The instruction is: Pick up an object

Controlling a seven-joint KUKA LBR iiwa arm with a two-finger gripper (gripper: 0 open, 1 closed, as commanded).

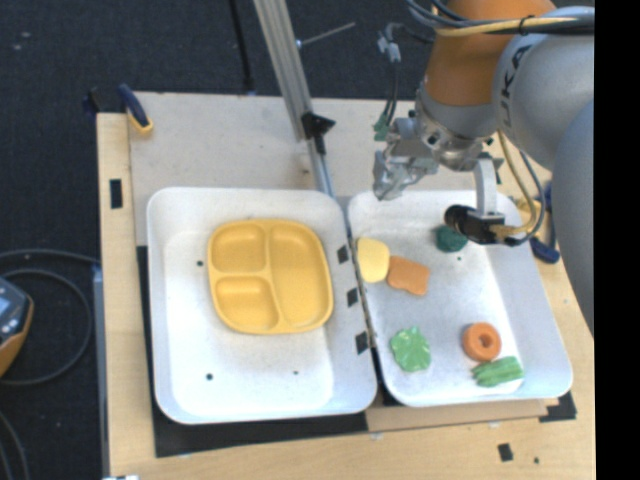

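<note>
Tool (pixel 392 181) hovers over right bin's (pixel 545 368) far-left corner, can't tell its opening, nothing visibly held; candidates loose on the bin floor: yellow piece (pixel 373 260) and orange piece (pixel 408 276) nearest, likely first targets.

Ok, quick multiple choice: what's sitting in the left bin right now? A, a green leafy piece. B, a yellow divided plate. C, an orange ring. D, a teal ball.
B: the yellow divided plate lies in the left bin, while the orange ring, the green leafy piece and the teal piece all lie in the right bin.
</note>
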